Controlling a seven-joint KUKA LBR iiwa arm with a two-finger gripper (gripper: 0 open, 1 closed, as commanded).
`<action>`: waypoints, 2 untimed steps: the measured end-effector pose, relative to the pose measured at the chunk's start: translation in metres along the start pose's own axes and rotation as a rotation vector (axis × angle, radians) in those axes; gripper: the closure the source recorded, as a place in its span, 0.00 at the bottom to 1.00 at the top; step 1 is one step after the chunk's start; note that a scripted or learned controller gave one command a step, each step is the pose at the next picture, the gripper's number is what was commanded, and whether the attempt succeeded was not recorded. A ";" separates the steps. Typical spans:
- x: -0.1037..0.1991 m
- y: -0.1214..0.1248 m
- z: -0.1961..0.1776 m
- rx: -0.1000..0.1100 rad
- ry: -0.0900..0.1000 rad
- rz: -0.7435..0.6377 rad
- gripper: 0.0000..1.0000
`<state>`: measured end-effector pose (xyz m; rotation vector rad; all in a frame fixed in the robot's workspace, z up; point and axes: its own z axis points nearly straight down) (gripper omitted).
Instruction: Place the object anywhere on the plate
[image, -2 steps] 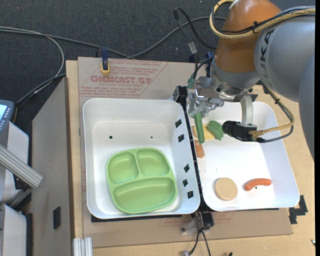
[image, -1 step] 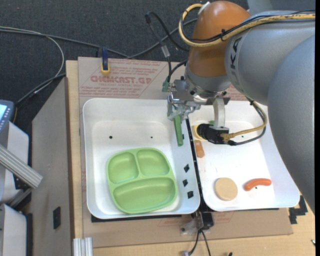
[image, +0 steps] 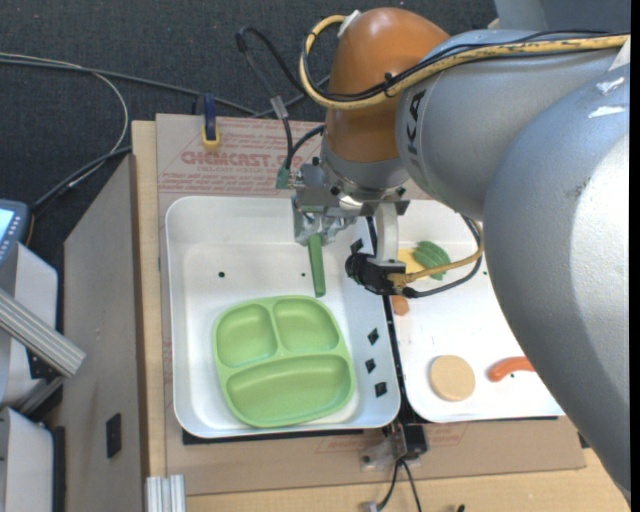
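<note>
Over the bench, entering from the right, we see the grey arm (image: 530, 170) filling the upper right, its orange band (image: 375, 75) above the wrist and the wrist pointed down over the far edge of the left bin (image: 190, 300). We note next the two white bins side by side; the right bin (image: 480, 330) is partly covered by the arm. Within the left bin, the green plate (image: 285, 360) with three compartments lies toward the near wall, leaving bare floor on its far and left sides. We place the gripper (image: 316, 232) above that bare floor, just beyond the plate's far rim. Its fingers are closed on the upper end of a slim green stick (image: 317, 268), which hangs upright, its lower end near the plate's rim. In the right bin we mark a green leafy piece (image: 432, 255), a tan disc (image: 452, 378) and an orange piece (image: 508, 369).
</note>
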<state>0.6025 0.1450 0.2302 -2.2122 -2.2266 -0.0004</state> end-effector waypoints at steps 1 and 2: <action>0.054 0.012 -0.006 -0.004 0.001 0.000 1.00; 0.051 0.012 -0.006 -0.002 -0.002 0.004 0.00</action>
